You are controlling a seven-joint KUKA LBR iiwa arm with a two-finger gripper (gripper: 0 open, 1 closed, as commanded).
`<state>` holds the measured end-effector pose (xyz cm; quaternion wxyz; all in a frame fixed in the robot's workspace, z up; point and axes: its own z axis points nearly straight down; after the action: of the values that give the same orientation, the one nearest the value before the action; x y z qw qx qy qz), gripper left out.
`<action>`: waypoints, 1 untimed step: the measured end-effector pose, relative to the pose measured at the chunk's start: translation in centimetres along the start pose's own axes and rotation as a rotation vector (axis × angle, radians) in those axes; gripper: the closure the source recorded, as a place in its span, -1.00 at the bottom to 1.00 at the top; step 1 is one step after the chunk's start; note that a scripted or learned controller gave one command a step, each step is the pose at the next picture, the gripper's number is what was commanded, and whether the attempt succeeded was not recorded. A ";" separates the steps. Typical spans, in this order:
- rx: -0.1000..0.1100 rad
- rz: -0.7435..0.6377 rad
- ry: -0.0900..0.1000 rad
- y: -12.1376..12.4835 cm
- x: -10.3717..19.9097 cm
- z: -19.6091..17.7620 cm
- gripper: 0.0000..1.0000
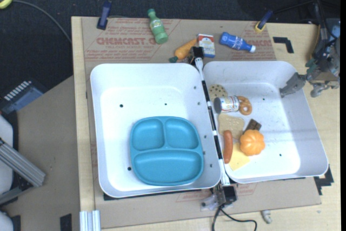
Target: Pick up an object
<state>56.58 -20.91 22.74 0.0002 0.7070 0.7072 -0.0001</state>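
Above the right bin's [303,162] far right corner, end effector [304,85] hangs with fingers spread, gripping nothing; orange fruit [252,142], can [227,104] below-left.

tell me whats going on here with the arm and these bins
A robot arm reaches in from the right; its gripper hangs over the far right rim of the right bin with nothing visibly in it. That bin holds toy food: a small can, a pretzel, an orange pumpkin and a hot dog. The left bin holds a blue divided plate. Nothing has been picked up yet.
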 end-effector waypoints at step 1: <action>-0.001 0.000 0.000 -3.6 4.9 14.3 -1.00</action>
<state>53.00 -16.00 8.46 0.0004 0.7069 0.7073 0.0003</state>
